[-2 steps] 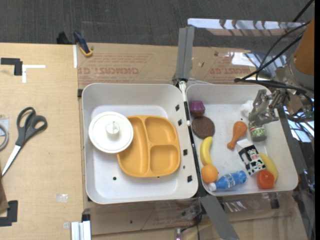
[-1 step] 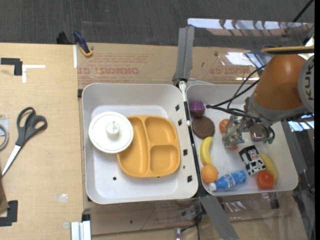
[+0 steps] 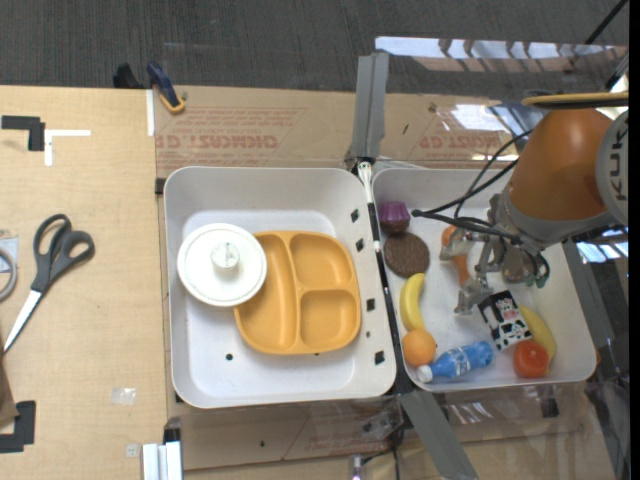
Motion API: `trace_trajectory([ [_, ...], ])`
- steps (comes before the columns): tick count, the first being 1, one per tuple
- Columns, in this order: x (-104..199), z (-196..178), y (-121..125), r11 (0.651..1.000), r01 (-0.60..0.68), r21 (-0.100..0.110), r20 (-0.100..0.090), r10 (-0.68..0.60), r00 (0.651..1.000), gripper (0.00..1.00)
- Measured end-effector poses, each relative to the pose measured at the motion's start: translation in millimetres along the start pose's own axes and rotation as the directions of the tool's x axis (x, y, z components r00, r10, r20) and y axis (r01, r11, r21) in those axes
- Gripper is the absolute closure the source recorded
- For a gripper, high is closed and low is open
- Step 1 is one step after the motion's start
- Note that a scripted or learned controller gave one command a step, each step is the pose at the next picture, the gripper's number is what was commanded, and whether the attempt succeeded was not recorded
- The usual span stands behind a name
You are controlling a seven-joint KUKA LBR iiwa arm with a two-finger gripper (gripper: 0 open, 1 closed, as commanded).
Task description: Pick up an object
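The gripper (image 3: 478,286) hangs low inside the right bin (image 3: 580,368), and whether it is clenched or released cannot be told from this slanted look. Just beside it toward the bin's near rim lies a black-and-white carton (image 3: 503,320), with a blue water bottle (image 3: 458,361), an orange (image 3: 419,348) and a banana (image 3: 411,300) close by. A brown round cookie (image 3: 406,255) sits beyond the banana.

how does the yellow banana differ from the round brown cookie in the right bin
The yellow banana is long and curved; the round brown cookie is a flat disc. The banana is bright yellow, the cookie dark brown. The banana lies nearer the orange ball, the cookie nearer the purple toy. Both lie by the left wall of the right white bin.
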State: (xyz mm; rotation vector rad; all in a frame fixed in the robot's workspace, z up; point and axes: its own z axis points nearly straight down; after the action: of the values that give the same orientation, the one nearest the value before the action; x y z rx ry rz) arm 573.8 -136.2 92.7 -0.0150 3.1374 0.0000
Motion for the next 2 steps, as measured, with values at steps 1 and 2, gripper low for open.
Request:
trace_trajectory([
  [1,-1.6,-10.1,0.4,1.0,0.002,0.001,0.005,-0.002,1.0,1.0],
  [2,-1.5,-10.0,0.6,1.0,0.002,0.0,0.004,-0.002,1.0,0.0],
])
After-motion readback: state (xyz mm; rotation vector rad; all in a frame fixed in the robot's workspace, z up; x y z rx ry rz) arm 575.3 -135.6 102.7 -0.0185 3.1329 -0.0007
